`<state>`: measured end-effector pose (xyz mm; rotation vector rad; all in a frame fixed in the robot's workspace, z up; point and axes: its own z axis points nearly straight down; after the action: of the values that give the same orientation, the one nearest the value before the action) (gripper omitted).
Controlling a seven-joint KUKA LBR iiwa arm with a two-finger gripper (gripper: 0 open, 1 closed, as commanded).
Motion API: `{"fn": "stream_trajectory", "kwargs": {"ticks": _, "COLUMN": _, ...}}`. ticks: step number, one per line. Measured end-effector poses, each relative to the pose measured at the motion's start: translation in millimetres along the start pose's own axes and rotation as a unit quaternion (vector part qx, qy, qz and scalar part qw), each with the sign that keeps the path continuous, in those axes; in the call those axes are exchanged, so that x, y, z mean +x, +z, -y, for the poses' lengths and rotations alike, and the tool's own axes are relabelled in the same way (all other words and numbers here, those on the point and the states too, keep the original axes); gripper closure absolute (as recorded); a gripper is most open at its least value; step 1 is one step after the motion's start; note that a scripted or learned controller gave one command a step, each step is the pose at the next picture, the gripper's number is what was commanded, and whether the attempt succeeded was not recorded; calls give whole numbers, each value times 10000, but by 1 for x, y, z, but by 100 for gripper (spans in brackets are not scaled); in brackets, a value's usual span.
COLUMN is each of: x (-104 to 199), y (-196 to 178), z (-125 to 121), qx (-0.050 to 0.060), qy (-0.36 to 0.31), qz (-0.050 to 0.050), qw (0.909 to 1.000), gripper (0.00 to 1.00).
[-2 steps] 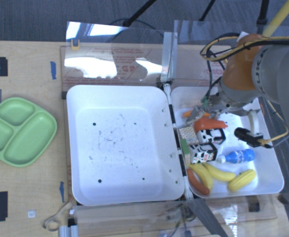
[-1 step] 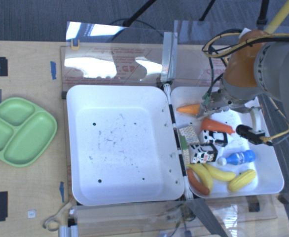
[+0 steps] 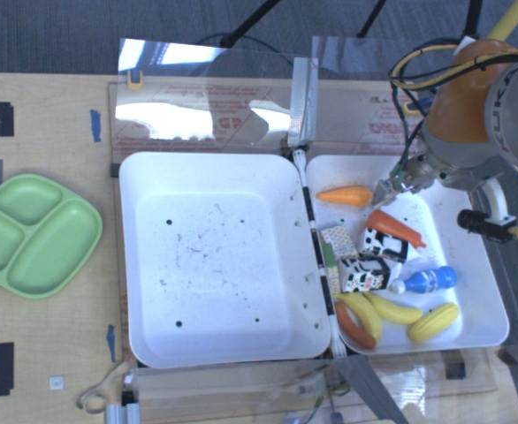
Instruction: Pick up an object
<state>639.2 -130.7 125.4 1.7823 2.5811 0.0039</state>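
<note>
The right bin (image 3: 487,312) holds several objects. An orange carrot (image 3: 345,196) lies at its far left, and a red-orange pepper (image 3: 397,228) lies beside it. Below them are a black-and-white cow-patterned toy (image 3: 369,272), a blue bottle (image 3: 427,280), yellow bananas (image 3: 392,310), a lemon-like yellow piece (image 3: 435,321) and a brown sausage (image 3: 354,325). My gripper (image 3: 396,184) hangs low at the bin's far side, just right of the carrot's tip and above the pepper. Nothing shows held in it.
The left bin (image 3: 215,254) adjoins the right one along a shared rim. A green divided plate (image 3: 34,234) rests on the bench at far left. Clear panels stand behind both bins. The arm's orange band (image 3: 471,95) and cables hang over the right bin's back corner.
</note>
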Motion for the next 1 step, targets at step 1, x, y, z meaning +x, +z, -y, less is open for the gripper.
{"fn": "stream_trajectory", "kwargs": {"ticks": 1, "x": 0, "y": 0, "z": 0, "qx": 1, "qy": 1, "qz": -1, "qw": 10000, "gripper": 0}}
